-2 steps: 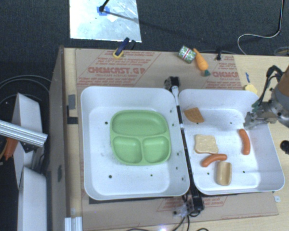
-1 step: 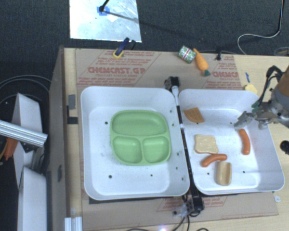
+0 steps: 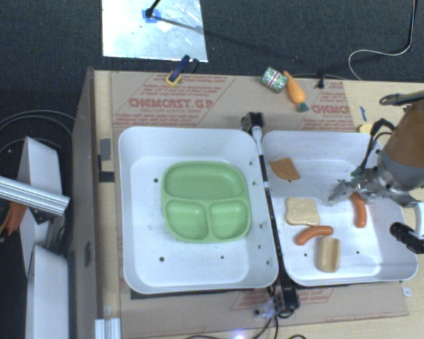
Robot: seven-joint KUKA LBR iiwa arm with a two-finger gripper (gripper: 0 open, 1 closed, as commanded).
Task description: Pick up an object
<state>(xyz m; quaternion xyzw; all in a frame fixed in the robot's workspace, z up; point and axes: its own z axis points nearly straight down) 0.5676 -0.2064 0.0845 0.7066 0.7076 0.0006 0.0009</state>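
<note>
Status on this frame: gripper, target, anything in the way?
Gripper low in right bin. Nearest sausage lying beside it, not gripped. Bread close by.

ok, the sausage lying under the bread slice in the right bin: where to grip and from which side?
Grip the sausage at its middle, straight from above, fingers across its narrow width. It lies flat and long, roughly left to right, tilted slightly. The bread slice above and the bun below sit close, so fingers should probably drop into those gaps carefully.
</note>
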